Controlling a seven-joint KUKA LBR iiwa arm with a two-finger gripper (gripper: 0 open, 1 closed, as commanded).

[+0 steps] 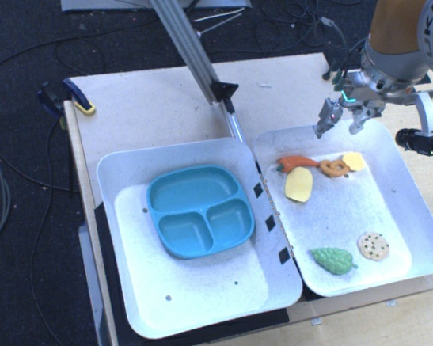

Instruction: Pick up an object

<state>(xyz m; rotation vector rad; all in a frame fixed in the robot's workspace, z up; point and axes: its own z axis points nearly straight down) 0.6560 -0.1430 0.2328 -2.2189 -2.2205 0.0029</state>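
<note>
Above the right bin's point(413, 204) far edge, the gripper point(342, 118) hangs with fingers spread and nothing between them; a carrot point(295, 163) and a cookie point(373, 246) lie below.

Left bin point(138, 299): white, faintly speckled. Divided plate point(201, 210): solid light blue. Right bin point(417, 236): white. Carrot point(295, 163): orange with a green tip. Chip point(299, 185): plain yellow. Pretzel point(332, 167): brown-orange. Small wedge point(354, 161): yellow. Leaf point(333, 260): green, ribbed. Cookie point(373, 246): tan with dark dots. My arm point(404, 2): grey with an orange band. Tabletop point(143, 106): pale beige.
</note>
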